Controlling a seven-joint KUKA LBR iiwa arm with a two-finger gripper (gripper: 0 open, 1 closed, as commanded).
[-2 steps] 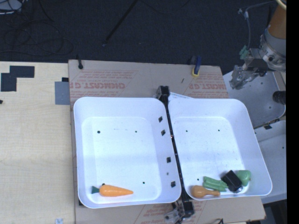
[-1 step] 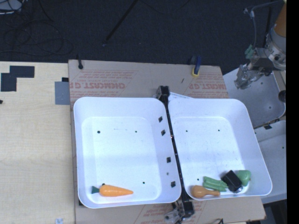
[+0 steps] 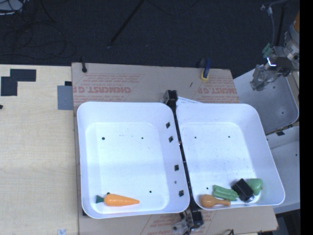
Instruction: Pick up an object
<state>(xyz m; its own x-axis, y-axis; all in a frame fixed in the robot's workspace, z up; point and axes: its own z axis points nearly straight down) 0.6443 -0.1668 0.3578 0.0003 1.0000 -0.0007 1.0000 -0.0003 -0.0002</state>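
An orange carrot [image 3: 121, 199] with a green top lies at the near edge of the left bin [image 3: 93, 131]. In the near right corner of the right bin [image 3: 254, 121] several items are huddled together: an orange gourd-shaped piece [image 3: 214, 201], a green pod [image 3: 225, 193], a black block [image 3: 243, 190] and a light green piece [image 3: 255, 184]. The gripper [image 3: 260, 78] hangs high at the far right, beyond the right bin's far corner and well away from every item. Nothing is seen in it.
Both bins rest on a cardboard sheet [image 3: 146, 84] with a blue and yellow clamp [image 3: 206, 70] at its far edge. A black divider strip [image 3: 177, 151] runs between the bins. A grey panel [image 3: 279, 102] lies under the gripper.
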